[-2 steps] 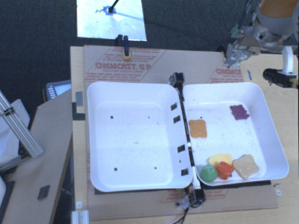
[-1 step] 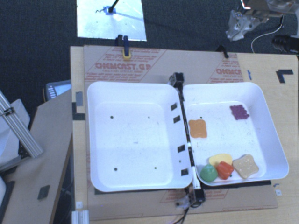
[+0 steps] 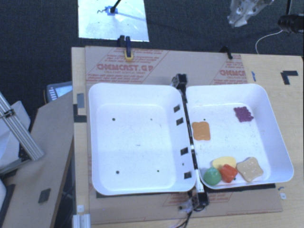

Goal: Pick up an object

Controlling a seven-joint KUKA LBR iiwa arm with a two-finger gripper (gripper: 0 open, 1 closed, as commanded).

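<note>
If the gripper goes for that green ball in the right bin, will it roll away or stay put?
The green ball looks round and smooth, so it may roll or slip from a pinch. It sits in the near corner of the right bin, beside the red piece, which probably limits rolling. It looks small and likely light.

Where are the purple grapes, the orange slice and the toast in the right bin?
purple grapes (image 3: 243,113), camera view, middle of the bunch.
orange slice (image 3: 201,131), camera view, centre of its flat top.
toast (image 3: 250,168), camera view, centre of its upper face.

bench, two white bins, side by side
</note>
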